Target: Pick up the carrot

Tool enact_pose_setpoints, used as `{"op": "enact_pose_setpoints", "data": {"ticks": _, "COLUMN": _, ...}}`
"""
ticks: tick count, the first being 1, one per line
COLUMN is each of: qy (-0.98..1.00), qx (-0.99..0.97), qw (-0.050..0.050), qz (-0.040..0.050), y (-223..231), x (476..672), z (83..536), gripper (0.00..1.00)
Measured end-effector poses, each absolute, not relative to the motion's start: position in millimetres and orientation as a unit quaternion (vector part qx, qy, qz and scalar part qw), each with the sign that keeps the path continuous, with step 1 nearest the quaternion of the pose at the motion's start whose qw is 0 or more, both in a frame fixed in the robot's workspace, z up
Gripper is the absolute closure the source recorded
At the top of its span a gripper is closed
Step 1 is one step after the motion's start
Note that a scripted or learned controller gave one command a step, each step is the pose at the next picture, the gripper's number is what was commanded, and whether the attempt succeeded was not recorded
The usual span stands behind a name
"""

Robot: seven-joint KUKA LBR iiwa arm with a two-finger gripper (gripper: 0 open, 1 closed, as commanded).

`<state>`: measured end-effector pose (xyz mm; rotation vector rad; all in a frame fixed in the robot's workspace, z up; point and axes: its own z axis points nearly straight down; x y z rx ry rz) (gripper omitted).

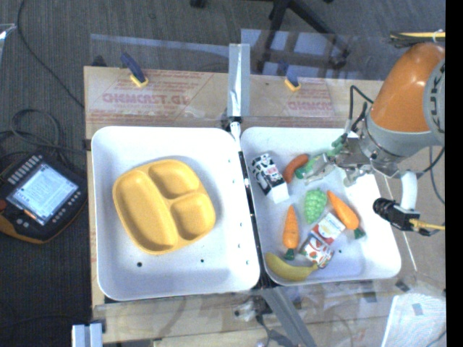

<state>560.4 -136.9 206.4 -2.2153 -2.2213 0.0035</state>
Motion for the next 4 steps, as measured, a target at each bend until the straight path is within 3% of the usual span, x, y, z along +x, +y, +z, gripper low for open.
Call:
{"op": "enact_pose_setpoints", "data": {"ticks": 1, "qy": -0.742, "qx": -0.670, "qw": 0.002, "qz": 0.0015, "y": -129.0, "x": 572.0, "z": 102.0, "gripper": 0.00}}
{"op": "enact_pose_setpoints", "data": {"ticks": 2, "qy": -0.743, "qx": -0.670, "qw": 0.004, "qz": 0.0017, "y": -127.9, "x": 571.7, "z": 109.0, "gripper": 1.00}}
{"op": "enact_pose_setpoints", "data": {"ticks": 3, "qy": -0.756, "qx": -0.655, "qw": 0.000, "qz": 0.0007, "y": -118.1, "x": 638.6, "z": 163.6, "gripper": 1.00}}
{"op": "enact_pose_setpoints", "data": {"ticks": 4, "qy": -0.843, "qx": -0.538, "qw": 0.000, "qz": 0.0012, "y": -68.6, "x": 668.5, "z": 182.6, "gripper": 1.00}}
